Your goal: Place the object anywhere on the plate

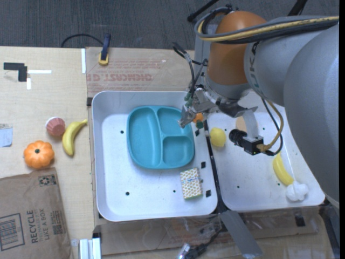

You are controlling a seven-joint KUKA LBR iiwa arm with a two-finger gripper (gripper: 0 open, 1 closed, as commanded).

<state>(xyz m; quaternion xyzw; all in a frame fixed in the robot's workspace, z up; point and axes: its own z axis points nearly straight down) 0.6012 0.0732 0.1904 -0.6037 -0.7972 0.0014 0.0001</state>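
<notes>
- Cardboard lies at the worktop's near left corner, printed "RECYCLE" and "LIKE A BOSS" beside a barcode.
- Just beyond it, along the worktop's left side, sit a small orange pumpkin, a yellow banana and a pink cupcake, close together.
- Further back lies a brown cardboard sheet with red mirrored print; it seems to read "CHEMCAST", though the letters are reversed and faint. A yellow clamp grips its far left corner.
- A black angle mark and white tape strips sit at the worktop's far left.
- Left bin holds a blue three-part plate toward its far side, and a small patterned packet near its near right corner, apart from the plate.
- Right bin holds a lemon against its left wall, a second banana toward the right, and a white lump touching that banana's near end.
- Robot arm comes in from the right, grey with an orange band, its wrist bent down over the wall between the two bins; cables loop around it.
- Its pincer hangs at the plate's right rim, by the far right compartment. A small orange thing shows at its tip, but I cannot tell whether it is pinched, nor whether the pincer is spread or pressed together.
</notes>
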